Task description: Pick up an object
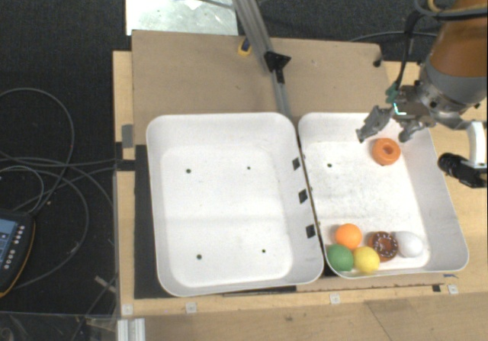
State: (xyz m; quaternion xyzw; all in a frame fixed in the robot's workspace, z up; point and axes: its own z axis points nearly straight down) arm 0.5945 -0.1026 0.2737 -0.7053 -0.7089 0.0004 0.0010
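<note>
I see the gripper spread wide just above the orange ring, near the right bin's far edge, open floor below.

You've got two bins side by side on the bench: left bin and right bin, touching along their inner edges. In the right bin, far end, one round object sits alone, w/ the gripper just above and behind it, fingers spread either side. At the near edge of that bin there's a cluster packed together: ball behind, two more balls in front of it, then a donut and an egg to their right. Pole slants over the bench behind the bins. Cables lie on the floor left of the bench, pendant near them.
</note>
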